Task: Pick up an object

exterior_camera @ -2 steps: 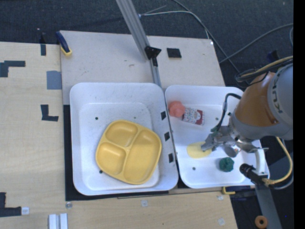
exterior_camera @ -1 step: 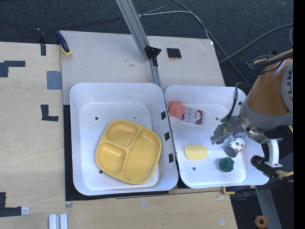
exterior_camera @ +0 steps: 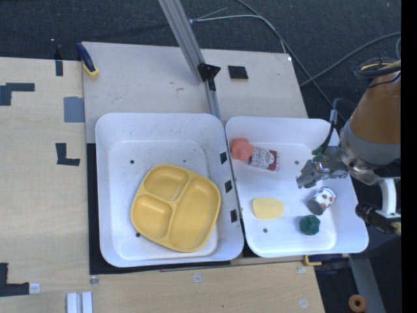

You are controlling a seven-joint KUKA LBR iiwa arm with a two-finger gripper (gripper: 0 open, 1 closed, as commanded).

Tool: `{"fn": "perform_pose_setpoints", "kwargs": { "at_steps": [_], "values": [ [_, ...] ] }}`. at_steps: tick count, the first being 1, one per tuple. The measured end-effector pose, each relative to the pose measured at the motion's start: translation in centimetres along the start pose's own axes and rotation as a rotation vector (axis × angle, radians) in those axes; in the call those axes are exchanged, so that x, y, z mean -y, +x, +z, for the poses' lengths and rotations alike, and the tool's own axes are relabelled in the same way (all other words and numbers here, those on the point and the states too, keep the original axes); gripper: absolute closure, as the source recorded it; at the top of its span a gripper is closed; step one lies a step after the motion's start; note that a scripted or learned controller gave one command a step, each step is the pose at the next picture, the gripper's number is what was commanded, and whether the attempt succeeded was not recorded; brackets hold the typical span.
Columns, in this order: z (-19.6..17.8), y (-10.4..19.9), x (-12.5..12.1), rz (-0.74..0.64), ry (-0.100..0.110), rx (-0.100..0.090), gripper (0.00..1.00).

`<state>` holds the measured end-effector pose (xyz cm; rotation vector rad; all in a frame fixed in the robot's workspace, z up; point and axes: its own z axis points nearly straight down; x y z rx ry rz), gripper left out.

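A light wooden bench [exterior_camera: 39, 194] is seen from above, bearing two shallow white bins side by side. The left bin [exterior_camera: 117, 142] is occupied by a yellow divided tray [exterior_camera: 176, 207]. In the right bin [exterior_camera: 287, 243] a red ball [exterior_camera: 241, 149], a red-and-white packet [exterior_camera: 264, 158], a pale yellow disc [exterior_camera: 268, 208], a green lump [exterior_camera: 309, 224] and a small grey-and-white object [exterior_camera: 320, 199] are spread. The gripper [exterior_camera: 313, 175] is poised just above the grey-and-white object; whether it is spread or closed cannot be told.
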<state>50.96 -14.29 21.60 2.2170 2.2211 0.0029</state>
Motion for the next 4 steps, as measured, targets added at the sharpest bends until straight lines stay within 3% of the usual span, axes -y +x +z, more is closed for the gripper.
{"fn": "perform_pose_setpoints", "kwargs": {
  "at_steps": [4],
  "values": [
    [0.4,21.3,-7.0,-0.006,0.005,-0.003,1.0]
  ]
}}
